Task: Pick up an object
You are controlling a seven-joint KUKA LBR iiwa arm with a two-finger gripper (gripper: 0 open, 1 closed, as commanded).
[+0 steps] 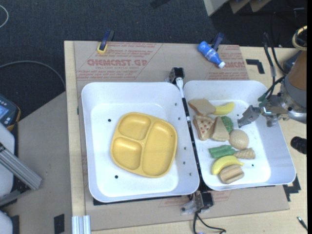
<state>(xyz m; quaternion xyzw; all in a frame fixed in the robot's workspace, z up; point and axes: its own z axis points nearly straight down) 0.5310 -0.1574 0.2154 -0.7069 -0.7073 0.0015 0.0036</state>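
Toy food (222,143) was heaped in the right bin (275,157), presumably so it could be reached by the arm. A yellow divided plate (144,144) was set in the left bin (95,106). The food pieces were small: bread, banana, bun, green bean. The gripper (249,115) was seen hovering open beside them, nothing gripped.

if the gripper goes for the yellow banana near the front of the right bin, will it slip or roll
The curved, glossy yellow toy banana probably slips between narrow fingers. It looks light, likely hollow plastic. Leaning on the brown hot-dog bun, it may pivot rather than roll.
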